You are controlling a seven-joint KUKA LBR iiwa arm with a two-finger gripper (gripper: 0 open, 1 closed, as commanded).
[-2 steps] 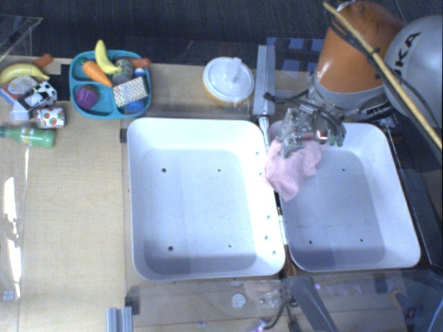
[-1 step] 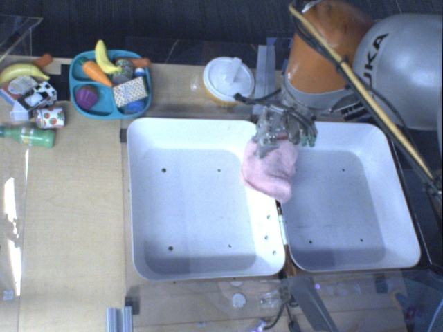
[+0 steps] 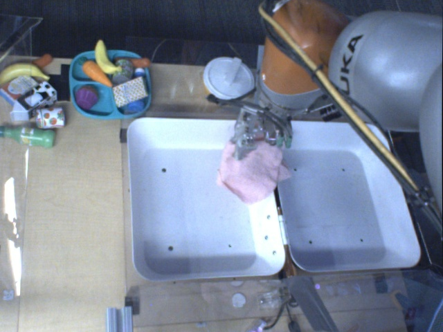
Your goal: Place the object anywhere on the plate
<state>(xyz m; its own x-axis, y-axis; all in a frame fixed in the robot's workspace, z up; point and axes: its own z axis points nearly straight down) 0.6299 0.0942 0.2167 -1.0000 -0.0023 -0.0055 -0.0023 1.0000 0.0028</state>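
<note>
A pink cloth (image 3: 252,173) hangs crumpled over the divide between the two white bins, mostly above the left bin's right side. My gripper (image 3: 261,137) is directly above it, and its fingers are closed on the cloth's top edge. The blue divided plate (image 3: 104,115) sits on the bench at the upper left, beyond the left bin's far corner. It holds a banana (image 3: 105,57), a carrot (image 3: 96,72), a purple piece (image 3: 86,97) and a patterned block (image 3: 131,90).
The left bin (image 3: 187,213) and right bin (image 3: 346,206) sit side by side. A white round lid (image 3: 229,78) lies behind the left bin. Small toys, another banana (image 3: 21,70) and a green bottle (image 3: 29,137) lie at the far left.
</note>
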